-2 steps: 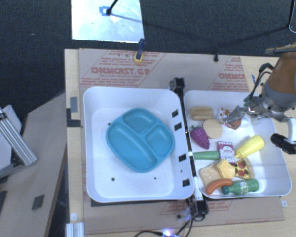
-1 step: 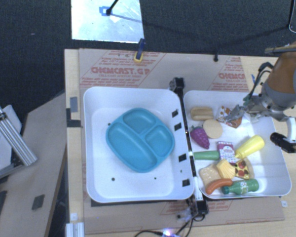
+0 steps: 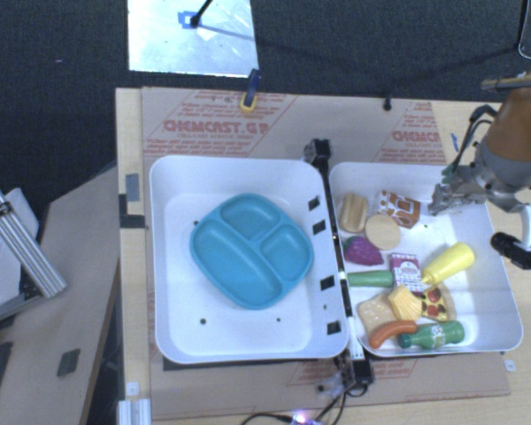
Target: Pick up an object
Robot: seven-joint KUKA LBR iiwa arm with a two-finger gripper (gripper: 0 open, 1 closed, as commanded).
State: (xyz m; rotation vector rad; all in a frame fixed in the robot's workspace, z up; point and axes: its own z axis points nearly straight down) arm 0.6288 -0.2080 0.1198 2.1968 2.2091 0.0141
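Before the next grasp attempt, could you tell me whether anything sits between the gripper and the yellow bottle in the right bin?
Nothing visible does. The gripper hangs over the right bin's upper right part, and the yellow bottle lies below it in the picture with bare white floor between. The small carton touches the bottle's left end.

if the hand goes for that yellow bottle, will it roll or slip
Probably both. The yellow bottle lies on its side, rounded, so a nudge may roll it. It looks like smooth, stiff plastic and may slip from a loose grip. It is likely light.
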